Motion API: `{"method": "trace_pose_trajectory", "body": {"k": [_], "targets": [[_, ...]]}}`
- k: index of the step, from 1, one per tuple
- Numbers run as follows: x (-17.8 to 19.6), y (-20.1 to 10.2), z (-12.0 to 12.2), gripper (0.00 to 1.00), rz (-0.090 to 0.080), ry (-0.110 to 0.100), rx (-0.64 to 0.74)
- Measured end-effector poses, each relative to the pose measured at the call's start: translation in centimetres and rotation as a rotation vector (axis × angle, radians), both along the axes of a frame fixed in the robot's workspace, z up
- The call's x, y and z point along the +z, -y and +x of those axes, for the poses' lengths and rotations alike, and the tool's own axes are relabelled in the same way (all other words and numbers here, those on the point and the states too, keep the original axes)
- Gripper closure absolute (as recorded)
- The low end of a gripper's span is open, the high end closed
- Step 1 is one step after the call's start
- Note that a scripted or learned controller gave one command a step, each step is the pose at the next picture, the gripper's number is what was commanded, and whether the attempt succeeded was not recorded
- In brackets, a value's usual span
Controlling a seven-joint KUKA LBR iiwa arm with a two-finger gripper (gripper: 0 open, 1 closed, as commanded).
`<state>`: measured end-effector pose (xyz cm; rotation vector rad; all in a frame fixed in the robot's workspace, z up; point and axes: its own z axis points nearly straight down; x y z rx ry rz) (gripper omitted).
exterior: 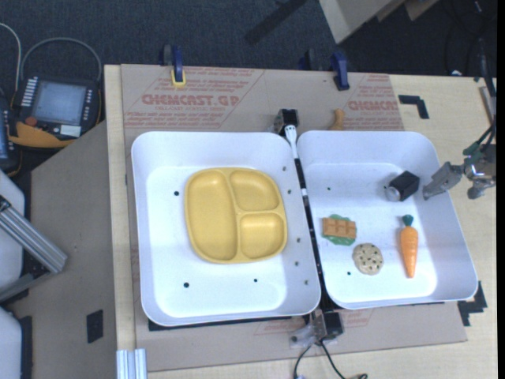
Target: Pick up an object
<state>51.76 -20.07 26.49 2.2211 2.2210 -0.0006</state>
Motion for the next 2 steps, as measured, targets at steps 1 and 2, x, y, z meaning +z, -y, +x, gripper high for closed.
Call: {"method": "trace_pose_trajectory", "body": {"k": [1, 2], "targets": [[-6.2, 0.5, -0.1, 0.00, 0.004, -0.008, -0.001], [-11.6, 1.1, -1.1, 0.00, 0.004, -0.007, -0.002]]}}
